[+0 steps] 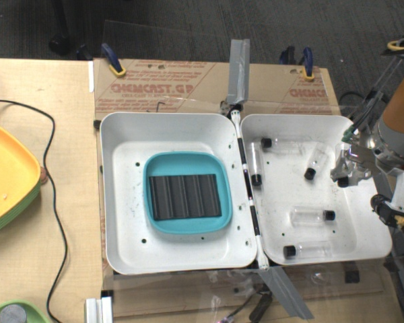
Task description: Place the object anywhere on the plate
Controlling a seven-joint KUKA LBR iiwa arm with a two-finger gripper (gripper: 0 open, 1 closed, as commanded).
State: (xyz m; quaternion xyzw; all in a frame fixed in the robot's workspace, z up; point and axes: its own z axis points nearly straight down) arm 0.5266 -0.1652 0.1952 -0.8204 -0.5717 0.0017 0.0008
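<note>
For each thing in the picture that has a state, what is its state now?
Teal plate: flat in the left bin, no vial on it.
Clear vials: lying scattered in the right bin, black caps on.
Gripper: over the right bin's right edge.

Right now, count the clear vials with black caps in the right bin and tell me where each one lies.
5. One near the top left, one along the left wall, one upper middle, one lower middle, one at the bottom. The gripper at the right edge may hide more.
</note>
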